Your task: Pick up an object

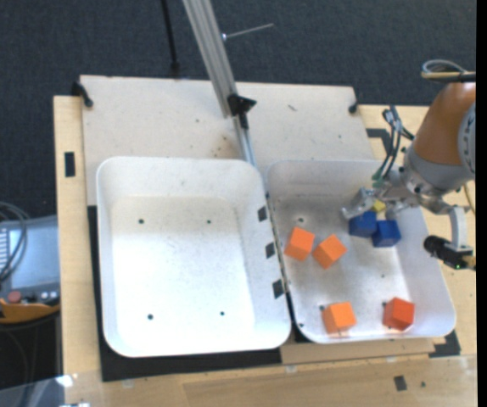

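- A robotics lab or test cell, not a home or shop: the grey arm with its orange band (441,134) reaches in over a purpose-built bench.
- The gripper (377,212) hangs over the right one of two shallow white bins (184,172) set side by side; the other bin lies well to the gripper's far side.
- Plain coloured blocks (299,243), test pieces rather than goods, lie in the bin just below and beside the gripper.
- An aluminium extrusion post (209,41) rises behind the bins, beyond the gripper.
- A handheld control pendant (23,265) with cables sits on dark carpet, far from the gripper, past the farther bin.
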